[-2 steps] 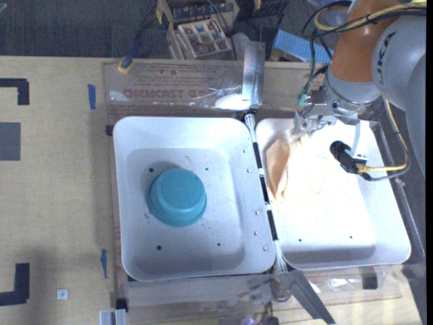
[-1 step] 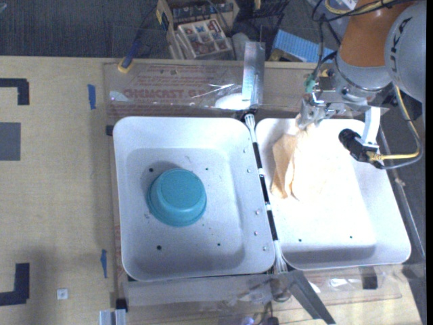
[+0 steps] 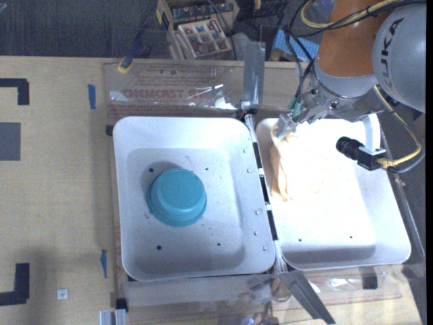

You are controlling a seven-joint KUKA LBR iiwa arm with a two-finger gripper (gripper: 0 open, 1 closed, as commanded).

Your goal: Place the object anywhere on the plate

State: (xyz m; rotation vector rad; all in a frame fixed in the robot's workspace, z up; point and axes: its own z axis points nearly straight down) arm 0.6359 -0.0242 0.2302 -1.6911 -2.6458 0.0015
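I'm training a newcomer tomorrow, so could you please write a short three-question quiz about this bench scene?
1. True or false: the blue bowl lies in the left bin.
2. Over which bin does the gripper sit: A left, B right, C neither?
3. Fill in: the band above the arm's wrist is coloured ____.

Key: 1 true; 2 B, at its upper-left corner; 3 orange.

We see a teal-blue plate (image 3: 177,196) in the speckled white left bin (image 3: 135,141), a pale tan object (image 3: 279,171) in the white right bin (image 3: 379,249), and a light wood-toned table (image 3: 54,202).
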